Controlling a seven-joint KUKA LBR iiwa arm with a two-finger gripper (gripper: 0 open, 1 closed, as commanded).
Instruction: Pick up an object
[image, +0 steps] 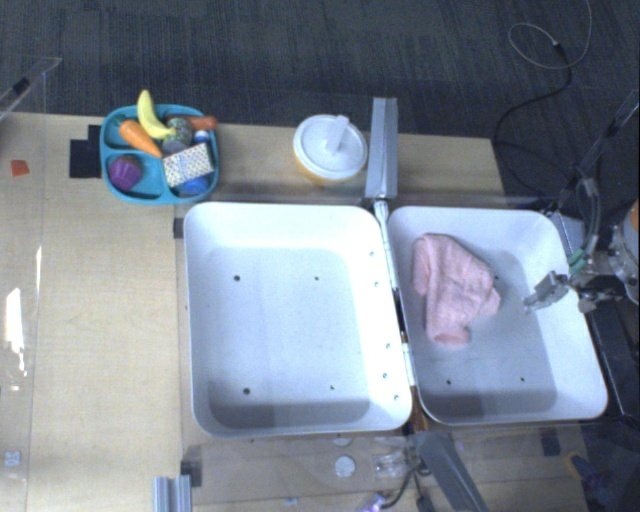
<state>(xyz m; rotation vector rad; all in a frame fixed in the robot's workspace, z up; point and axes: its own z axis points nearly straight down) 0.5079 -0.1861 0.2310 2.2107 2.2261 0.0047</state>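
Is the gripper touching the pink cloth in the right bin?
Apart. The camera view shows bare white bin floor between the gripper and the pink cloth.

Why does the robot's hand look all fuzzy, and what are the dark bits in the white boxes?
Camera view: the gripper is smeared and soft at the right bin's edge; the pink cloth looks sharper; soft shadows darken both bins' near walls, plainest in the left bin.
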